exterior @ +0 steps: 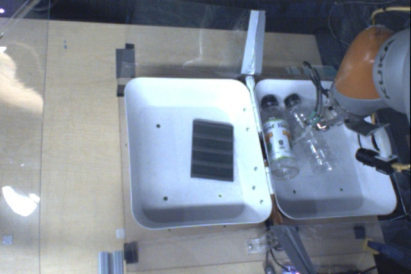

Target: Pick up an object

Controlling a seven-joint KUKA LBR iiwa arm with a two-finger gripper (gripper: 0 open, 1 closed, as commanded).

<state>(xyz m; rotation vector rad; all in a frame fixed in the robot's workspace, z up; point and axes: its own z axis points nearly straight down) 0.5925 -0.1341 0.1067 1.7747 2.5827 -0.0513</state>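
Two bottles [292,135] lie just left of gripper [319,126].

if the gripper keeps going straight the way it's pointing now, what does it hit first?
Probably the clear bottle lying in the right bin: the gripper points down-left, right over it. The labelled bottle lies just beyond. Depth is unclear from this slant.

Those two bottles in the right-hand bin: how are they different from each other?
The labelled bottle wears a white label with orange and dark print; the clear bottle beside it is bare, see-through plastic. The labelled bottle lies against the bin's left wall; the clear bottle lies nearer the middle, right under the claw. Both have black caps pointing toward the bin's far edge, and both lie on their sides.
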